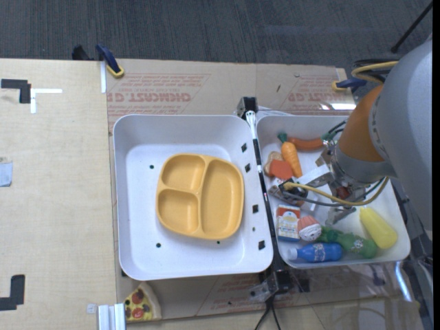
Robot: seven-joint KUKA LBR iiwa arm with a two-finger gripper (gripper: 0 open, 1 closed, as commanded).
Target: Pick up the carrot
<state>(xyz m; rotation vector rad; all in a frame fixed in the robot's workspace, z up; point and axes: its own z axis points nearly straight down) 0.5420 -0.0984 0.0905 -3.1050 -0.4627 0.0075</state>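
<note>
Arm: the grey arm with the orange band [364,133] is reaching into the right white bin [402,215].
Gripper: the two-finger gripper [311,192] is hovering beside the orange toy carrot [292,159].
Fingers: can't tell.

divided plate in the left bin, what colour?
Yellow-orange, plain, no pattern. The divided plate shows clearly in the camera view.

Red print runs across the cardboard sheet [206,88] behind the two bins, appearing upside down and mirrored, so that it cannot be read with certainty. The small carton [289,223] and the blue bottle [317,253] carry labels too small to make out.
</note>
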